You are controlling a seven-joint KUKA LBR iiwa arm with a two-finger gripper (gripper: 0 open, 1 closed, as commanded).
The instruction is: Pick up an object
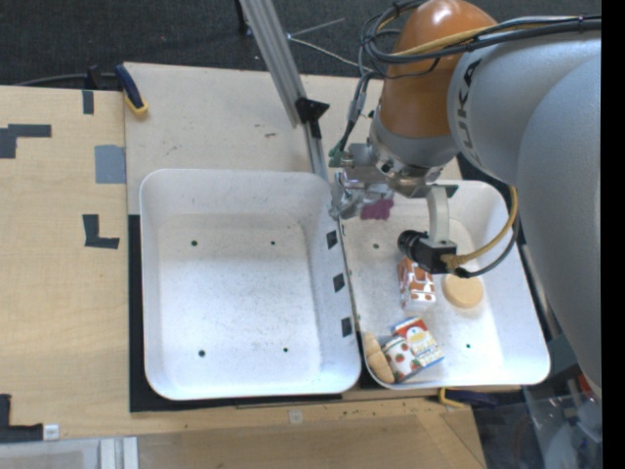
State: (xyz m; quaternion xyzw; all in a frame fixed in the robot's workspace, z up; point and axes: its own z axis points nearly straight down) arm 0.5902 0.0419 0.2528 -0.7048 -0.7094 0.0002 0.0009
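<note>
Purple shows right beside our gripper [350, 195], at the far left corner of the right bin [508, 360]. It is a small purple thing [376, 207], and we cannot tell if our gripper holds it or only hangs next to it, or how the gripper is set.

Just near of that, in the middle of the same bin, lies a small carton [417, 283] in white and red. A black part on the arm hangs over its far end. To its right sits a round tan cookie [464, 291]. At the near edge lies a second carton [414, 348] with a bright picture on it, and next to it on the left a long tan roll [378, 358], like bread. The left bin [171, 262] is on the other side of the wall.

We think the purple thing is light and small, so a soft squeeze across its middle should do. The cartons look light and a bit stiff, with flat sides that are good to pinch. The cookie may slip, as it is round and flat.

The writing on the cartons is too small for us to read. On the grey arm we see part of the word KUKA.
</note>
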